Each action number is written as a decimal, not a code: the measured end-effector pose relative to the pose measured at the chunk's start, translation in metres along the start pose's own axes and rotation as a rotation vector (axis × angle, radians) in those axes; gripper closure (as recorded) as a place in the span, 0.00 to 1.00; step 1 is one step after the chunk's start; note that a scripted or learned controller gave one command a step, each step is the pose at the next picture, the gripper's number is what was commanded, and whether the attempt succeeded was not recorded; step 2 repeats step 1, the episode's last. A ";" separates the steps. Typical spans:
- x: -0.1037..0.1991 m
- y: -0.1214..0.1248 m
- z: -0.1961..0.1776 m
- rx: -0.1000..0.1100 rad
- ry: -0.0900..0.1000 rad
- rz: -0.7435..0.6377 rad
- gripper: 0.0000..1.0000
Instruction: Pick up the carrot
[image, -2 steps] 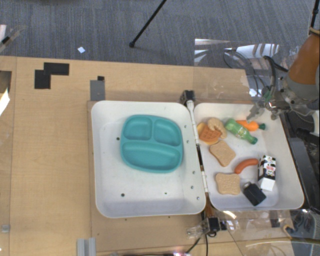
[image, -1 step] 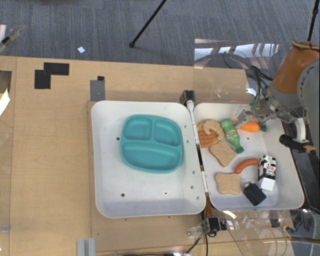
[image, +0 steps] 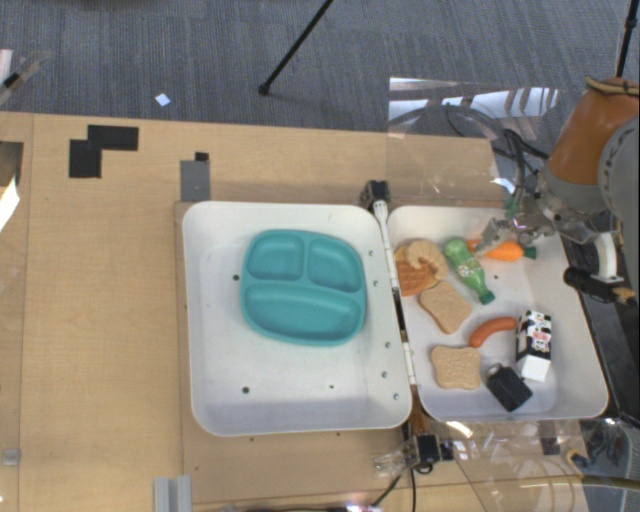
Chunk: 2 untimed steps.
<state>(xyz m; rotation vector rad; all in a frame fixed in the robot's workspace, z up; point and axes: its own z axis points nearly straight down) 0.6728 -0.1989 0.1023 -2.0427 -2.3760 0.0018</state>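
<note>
The small orange plastic carrot (image: 505, 253) is recorded near the far edge of the right white bin (image: 590, 400), long axis running left-right, lying just below and touching the jaws (image: 522, 226), whose open or closed state cannot be told.

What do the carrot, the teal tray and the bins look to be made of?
Carrot: likely moulded plastic toy food, given its even orange colour and smooth surface, though it is small in this view.
Teal tray: probably hard plastic, matte to satin, with rounded moulded compartments.
Left bin and right bin: look like smooth white plastic, with soft rolled rims.
</note>
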 end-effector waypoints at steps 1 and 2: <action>0.067 -0.018 -0.043 0.004 -0.002 0.561 1.00; 0.067 -0.018 -0.043 0.004 -0.002 0.561 1.00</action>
